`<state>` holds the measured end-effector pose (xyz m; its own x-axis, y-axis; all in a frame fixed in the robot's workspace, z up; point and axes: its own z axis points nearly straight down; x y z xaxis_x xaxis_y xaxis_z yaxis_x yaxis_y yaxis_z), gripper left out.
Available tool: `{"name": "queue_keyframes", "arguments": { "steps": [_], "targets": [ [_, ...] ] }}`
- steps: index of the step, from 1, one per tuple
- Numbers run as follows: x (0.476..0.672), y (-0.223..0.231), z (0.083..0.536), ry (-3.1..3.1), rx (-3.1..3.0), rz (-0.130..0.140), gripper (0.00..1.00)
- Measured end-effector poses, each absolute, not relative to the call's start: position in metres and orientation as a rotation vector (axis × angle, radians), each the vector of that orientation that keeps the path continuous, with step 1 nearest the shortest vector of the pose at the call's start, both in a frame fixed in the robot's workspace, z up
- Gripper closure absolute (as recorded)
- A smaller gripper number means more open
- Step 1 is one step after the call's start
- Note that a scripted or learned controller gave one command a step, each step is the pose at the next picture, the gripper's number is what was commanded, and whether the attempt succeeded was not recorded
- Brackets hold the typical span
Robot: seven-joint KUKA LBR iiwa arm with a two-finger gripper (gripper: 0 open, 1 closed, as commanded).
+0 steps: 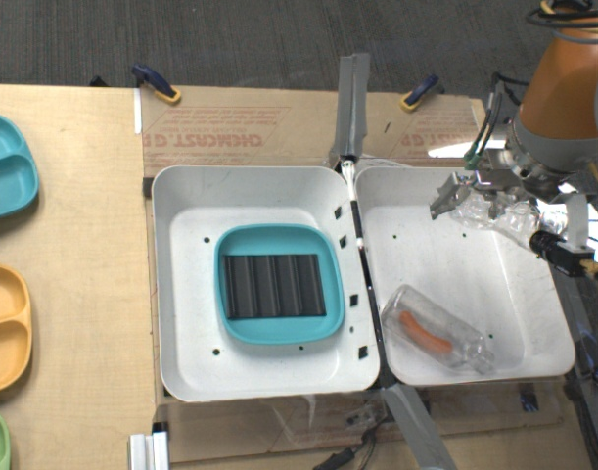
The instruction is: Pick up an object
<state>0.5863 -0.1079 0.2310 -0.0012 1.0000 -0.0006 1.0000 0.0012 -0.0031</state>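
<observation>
Near the front of the right bin (pixel 538 262), flat on the white floor: a clear tube (pixel 437 333) with something orange inside. Looks like the thing to pick up. Runs on a slant, with one end toward the wall between the two bins and the other end toward the front right corner. Sits close to the front wall, but too hard to say if touching it. Lies alone, with nothing on top. Up at the far right part of the same bin: the hand (pixel 480 202), at the end of the grey arm (pixel 558 145) with the orange band. Hangs well apart from the tube. Cannot tell if open or closed, because all shiny and blurry there. Holds nothing that can be seen. So, from the hand, the way to the tube: toward the front of the bin, a little toward the middle wall, and down. Probably best to turn the hand so as to close across the thin side of the tube, not along the long way. Could roll or slip, being round and smooth, so a grab near the middle seems safest. Over in the left bin (pixel 171 262): a teal tray (pixel 279 336) with a dark ridged pad (pixel 274 284) in it, far from the hand and across the wall. Much less handy than the tube. Out on the desk (pixel 73 164) to the far left: a blue plate (pixel 5 179) and an orange plate (pixel 5 326), not part of this job.
</observation>
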Motion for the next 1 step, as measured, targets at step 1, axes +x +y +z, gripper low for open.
{"name": "queue_keyframes", "arguments": {
  "steps": [1],
  "targets": [
    [0.5268, -0.0501, 0.19, -2.203, -2.235, 0.006, 0.0]
  ]
}}
